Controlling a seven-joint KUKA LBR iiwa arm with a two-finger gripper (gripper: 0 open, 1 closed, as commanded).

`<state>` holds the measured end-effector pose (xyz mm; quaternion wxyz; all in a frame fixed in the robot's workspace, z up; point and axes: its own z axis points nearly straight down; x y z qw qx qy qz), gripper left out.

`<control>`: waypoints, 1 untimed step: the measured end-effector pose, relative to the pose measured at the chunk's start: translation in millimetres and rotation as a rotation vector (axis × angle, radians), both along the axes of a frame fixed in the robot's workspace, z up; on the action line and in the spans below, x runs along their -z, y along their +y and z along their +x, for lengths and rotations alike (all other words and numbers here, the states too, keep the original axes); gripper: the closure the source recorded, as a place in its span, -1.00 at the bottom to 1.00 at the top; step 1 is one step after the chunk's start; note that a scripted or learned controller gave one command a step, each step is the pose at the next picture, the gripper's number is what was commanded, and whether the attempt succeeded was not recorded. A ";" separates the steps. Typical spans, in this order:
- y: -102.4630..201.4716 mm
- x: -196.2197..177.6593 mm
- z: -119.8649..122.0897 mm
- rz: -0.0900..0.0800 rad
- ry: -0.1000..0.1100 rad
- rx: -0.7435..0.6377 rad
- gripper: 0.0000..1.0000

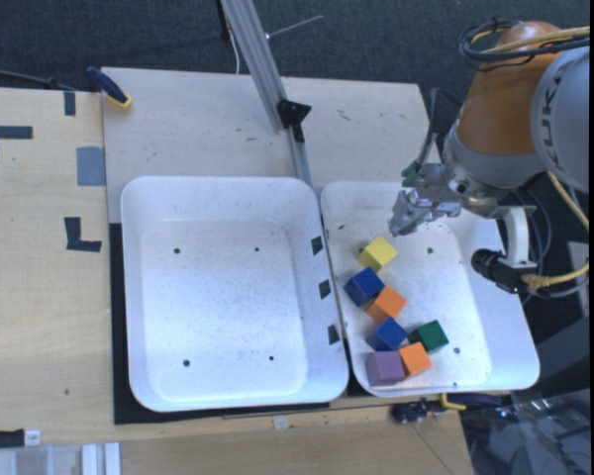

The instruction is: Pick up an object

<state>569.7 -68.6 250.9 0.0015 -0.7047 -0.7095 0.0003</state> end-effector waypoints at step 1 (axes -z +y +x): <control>48.3 3.0 -12.5 -0.001 0.001 0.001 1.00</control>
